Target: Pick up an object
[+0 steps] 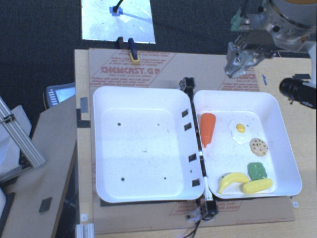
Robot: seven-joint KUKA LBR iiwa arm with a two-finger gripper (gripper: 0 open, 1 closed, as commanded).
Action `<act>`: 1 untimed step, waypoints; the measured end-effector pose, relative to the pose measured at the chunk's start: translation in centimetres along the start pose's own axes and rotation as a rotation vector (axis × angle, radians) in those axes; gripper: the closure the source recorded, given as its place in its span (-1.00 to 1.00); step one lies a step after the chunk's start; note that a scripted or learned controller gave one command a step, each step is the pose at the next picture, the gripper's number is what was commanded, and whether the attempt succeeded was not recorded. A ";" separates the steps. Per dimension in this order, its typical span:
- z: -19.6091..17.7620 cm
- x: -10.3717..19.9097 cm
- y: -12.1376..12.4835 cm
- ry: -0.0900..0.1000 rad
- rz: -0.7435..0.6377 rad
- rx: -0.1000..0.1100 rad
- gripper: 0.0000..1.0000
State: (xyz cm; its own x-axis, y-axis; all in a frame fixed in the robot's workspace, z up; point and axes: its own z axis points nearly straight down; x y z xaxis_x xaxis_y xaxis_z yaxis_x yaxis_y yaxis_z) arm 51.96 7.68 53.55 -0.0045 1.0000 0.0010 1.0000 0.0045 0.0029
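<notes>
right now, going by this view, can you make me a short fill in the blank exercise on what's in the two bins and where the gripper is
1. All the toy foods lie in the ____ bin.
2. The carrot lies beside the ____ between the bins.
3. The cookie lies just below the fried ____.
4. The gripper hangs above the cardboard, holding ____.

Missing words: right; divider; egg; nothing

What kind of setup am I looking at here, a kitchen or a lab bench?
Most likely a robot test bench, not a kitchen: two white bins sit clipped together on a board, the food is toy pieces such as a carrot and a fried egg, and the gripper hangs above.
</notes>
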 end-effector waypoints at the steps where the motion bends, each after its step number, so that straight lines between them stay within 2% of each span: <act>1: 0.0 1.9 -3.4 0.000 -0.001 0.000 1.00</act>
State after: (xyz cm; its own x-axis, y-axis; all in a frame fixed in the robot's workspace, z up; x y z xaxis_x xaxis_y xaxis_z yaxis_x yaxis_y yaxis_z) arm 48.56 9.57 53.56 -0.0057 1.0000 0.0012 1.0000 0.0057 0.0025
